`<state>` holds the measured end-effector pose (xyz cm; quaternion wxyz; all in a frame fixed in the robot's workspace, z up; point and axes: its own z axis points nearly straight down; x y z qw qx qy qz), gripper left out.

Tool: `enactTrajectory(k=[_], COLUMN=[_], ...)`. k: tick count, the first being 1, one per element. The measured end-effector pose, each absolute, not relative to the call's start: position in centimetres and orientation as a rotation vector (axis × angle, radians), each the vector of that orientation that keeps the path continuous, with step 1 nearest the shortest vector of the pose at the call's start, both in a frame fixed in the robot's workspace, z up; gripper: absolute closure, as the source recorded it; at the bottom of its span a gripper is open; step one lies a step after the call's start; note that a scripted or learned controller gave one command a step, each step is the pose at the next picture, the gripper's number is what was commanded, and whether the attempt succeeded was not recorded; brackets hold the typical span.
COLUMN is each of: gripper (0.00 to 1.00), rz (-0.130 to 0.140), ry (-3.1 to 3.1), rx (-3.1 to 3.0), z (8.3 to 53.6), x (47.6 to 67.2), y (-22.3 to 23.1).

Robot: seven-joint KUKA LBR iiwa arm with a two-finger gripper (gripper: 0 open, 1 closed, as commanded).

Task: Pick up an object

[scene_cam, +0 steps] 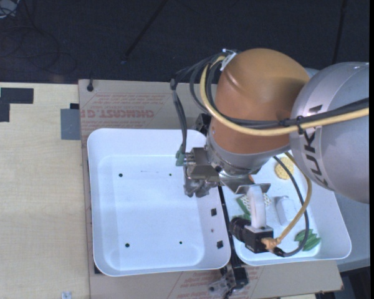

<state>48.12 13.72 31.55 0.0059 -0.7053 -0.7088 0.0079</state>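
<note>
The arm's big orange wrist (pixel 258 104) hangs over the divide between the two white bins. Below it, the grey gripper (pixel 196 182) pokes out over the right edge of the left bin (pixel 106 167). The wrist hides most of it, and I see nothing held in it. In the right bin (pixel 336 242) lie a pale translucent object (pixel 280 208), a green piece (pixel 244 202) beside it, another green piece (pixel 310 242) near the front corner, and a yellow thing (pixel 284 166) partly under the arm.
Both bins rest on a brown cardboard sheet (pixel 131 108) on the pale wooden bench (pixel 31 198). The grey arm link (pixel 340 136) covers the back of the right bin. Yellow and black cables loop around the wrist.
</note>
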Motion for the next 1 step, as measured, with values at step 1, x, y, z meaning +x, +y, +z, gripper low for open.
enactTrajectory(k=[1], gripper=[1.0], rz=[0.014], ry=[-2.208], rx=[-2.229], z=[25.93], x=[51.72], y=[3.34])
